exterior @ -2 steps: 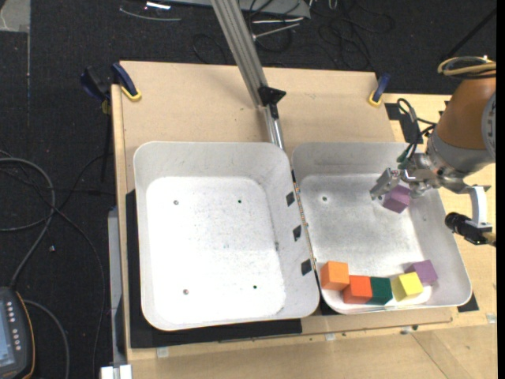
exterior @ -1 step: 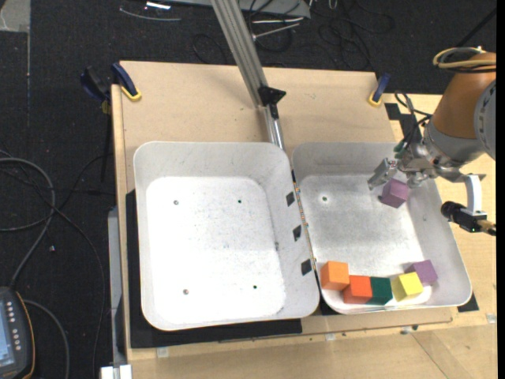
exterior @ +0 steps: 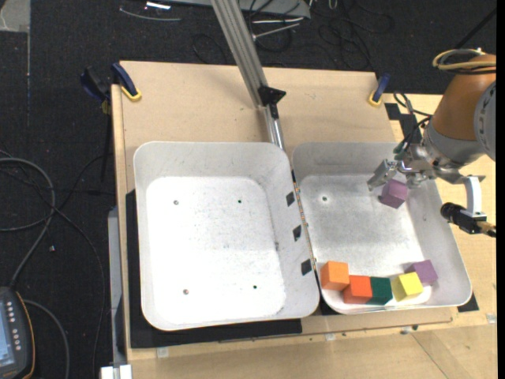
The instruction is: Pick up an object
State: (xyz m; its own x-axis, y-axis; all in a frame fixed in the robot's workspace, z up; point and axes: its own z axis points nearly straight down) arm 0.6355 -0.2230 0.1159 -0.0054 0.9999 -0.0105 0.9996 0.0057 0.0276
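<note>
My gripper [exterior: 392,178] hangs over the far right part of the right bin [exterior: 371,231], reaching in from the right. A purple block [exterior: 393,193] sits between its fingers, lifted above the bin floor. Along the bin's near edge lie an orange block [exterior: 335,274], a red-orange block [exterior: 360,287], a green block [exterior: 381,290], a yellow block [exterior: 407,285] and a second purple block [exterior: 425,272].
The left bin [exterior: 211,235] lies beside the right one, with black clips along the shared rim. A slanted metal pole [exterior: 245,54] runs down to the bins' far junction. Clamps hold the wooden bench's far corners.
</note>
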